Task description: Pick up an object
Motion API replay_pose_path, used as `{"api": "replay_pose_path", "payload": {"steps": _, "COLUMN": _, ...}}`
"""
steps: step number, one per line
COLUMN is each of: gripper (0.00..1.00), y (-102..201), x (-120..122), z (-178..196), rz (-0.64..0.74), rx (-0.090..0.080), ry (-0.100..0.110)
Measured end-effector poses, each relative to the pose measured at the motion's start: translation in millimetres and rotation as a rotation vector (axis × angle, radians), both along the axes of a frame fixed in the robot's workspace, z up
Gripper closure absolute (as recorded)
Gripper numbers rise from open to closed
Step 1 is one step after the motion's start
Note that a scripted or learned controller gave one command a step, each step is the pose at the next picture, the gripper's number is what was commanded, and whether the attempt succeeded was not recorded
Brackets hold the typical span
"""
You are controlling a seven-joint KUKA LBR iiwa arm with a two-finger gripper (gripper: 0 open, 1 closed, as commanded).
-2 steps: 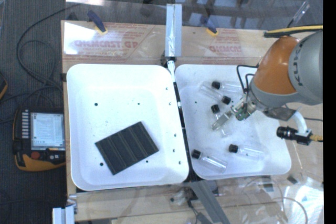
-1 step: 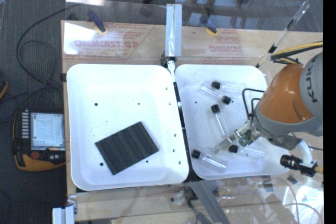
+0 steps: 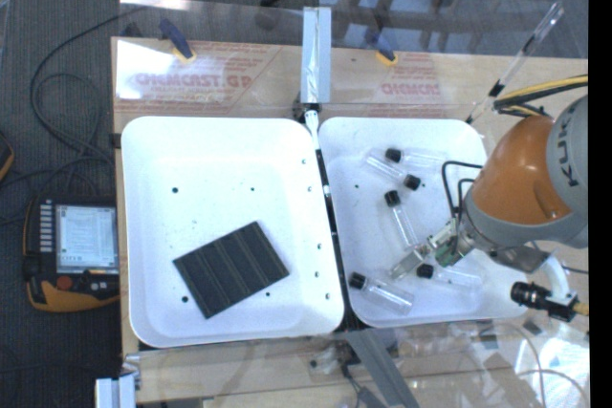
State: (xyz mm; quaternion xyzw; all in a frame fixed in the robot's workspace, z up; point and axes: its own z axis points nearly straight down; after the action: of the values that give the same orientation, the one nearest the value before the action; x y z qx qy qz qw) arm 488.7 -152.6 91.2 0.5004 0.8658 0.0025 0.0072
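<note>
Reaching in from the right, the arm [image 3: 531, 182] sets its gripper [image 3: 413, 263] low in the right bin [image 3: 478, 140], among clear vials with black caps. Whether the gripper is open or closed, I cannot tell. One vial [image 3: 380, 289] lies just below-left of it, another [image 3: 400, 215] just above; two more [image 3: 380, 165] sit near the bin's top, and one capped vial [image 3: 449, 275] lies just right of the tip. The left bin [image 3: 143, 148] holds a dark ribbed panel [image 3: 230, 268], well apart from the arm.
</note>
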Motion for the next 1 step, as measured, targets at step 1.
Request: {"api": "replay_pose_path", "payload": {"steps": 1, "gripper": 0.00, "y": 8.4, "x": 0.0, "z": 0.0, "rz": 0.008, "rx": -0.006, "ry": -0.003}}
